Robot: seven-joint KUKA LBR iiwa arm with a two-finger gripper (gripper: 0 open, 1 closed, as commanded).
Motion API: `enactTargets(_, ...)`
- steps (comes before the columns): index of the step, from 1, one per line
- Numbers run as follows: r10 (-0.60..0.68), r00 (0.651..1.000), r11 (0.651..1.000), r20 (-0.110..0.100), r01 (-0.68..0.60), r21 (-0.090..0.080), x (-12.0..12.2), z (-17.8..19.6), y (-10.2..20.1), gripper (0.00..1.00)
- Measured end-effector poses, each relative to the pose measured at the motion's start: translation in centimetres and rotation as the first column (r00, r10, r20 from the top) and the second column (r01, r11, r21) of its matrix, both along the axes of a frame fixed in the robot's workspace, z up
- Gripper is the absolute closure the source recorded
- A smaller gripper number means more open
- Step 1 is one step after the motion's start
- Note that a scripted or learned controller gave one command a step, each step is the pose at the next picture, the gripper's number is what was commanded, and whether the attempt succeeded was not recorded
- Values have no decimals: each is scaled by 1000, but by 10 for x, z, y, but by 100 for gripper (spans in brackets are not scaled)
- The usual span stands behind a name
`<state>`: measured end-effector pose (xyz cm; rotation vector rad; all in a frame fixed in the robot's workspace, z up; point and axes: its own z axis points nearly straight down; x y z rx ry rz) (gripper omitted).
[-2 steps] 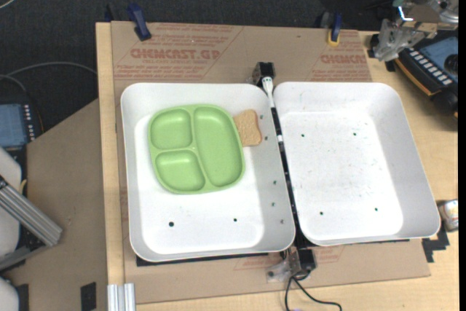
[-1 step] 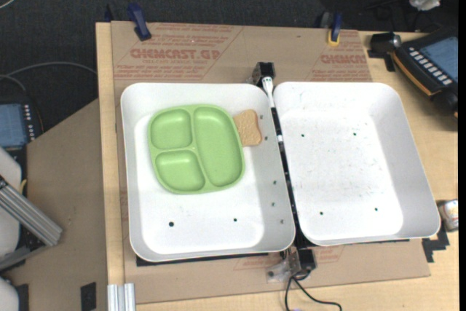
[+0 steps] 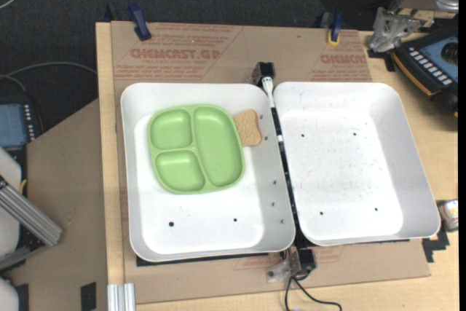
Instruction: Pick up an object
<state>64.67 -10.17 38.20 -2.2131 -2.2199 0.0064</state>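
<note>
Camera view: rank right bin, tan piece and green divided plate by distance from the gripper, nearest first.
The gripper sits at top right, beyond the bins.
1. Right bin: its far right corner lies just below the gripper.
2. Tan piece: in the left bin, against the plate's right edge.
3. Green divided plate: left bin, farther left.

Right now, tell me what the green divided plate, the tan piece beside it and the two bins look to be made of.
Green divided plate: likely molded plastic, matte, uniform colour, soft rounded ridges.
Tan piece: porous, speckled surface, perhaps sponge or toy bread; too small to settle.
Left bin and right bin: smooth white, probably plastic, slight sheen, rounded formed corners.
</note>
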Motion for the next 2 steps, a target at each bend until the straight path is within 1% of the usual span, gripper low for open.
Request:
enactTargets(1, -8, 1000, 1000, 26, 8, -10, 3, 132, -56, 100)
enactTargets(2, 4, 1000, 1000, -2, -4, 2, -96, 55, 30, 100)
